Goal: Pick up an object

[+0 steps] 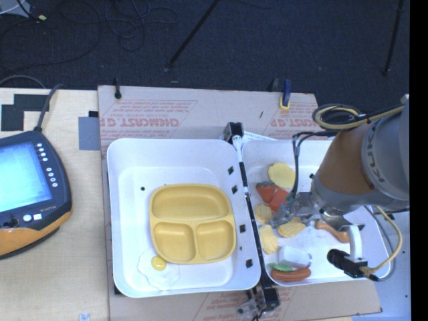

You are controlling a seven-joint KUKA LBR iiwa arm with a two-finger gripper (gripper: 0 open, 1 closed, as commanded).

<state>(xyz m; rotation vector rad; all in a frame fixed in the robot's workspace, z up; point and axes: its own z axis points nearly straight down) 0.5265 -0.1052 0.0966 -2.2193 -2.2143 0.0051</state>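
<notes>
My gripper (291,214) is low in the right bin (304,154), near its left side, amid several toy foods. Right under it lies a pale yellow piece (292,231), and a red piece (270,192) lies just to its upper left. Around them are a yellow round piece (282,174), a small yellow piece (262,213) and a yellow piece (269,240) by the divider. An orange piece (332,230) shows to the gripper's right, partly under the arm. Nothing is visibly lifted.
A hot dog toy (291,273) and a white piece (294,255) lie at the right bin's front. The left bin (127,179) holds a yellow divided tray (192,221) and a fried egg toy (155,264). A tablet (27,189) rests at far left.
</notes>
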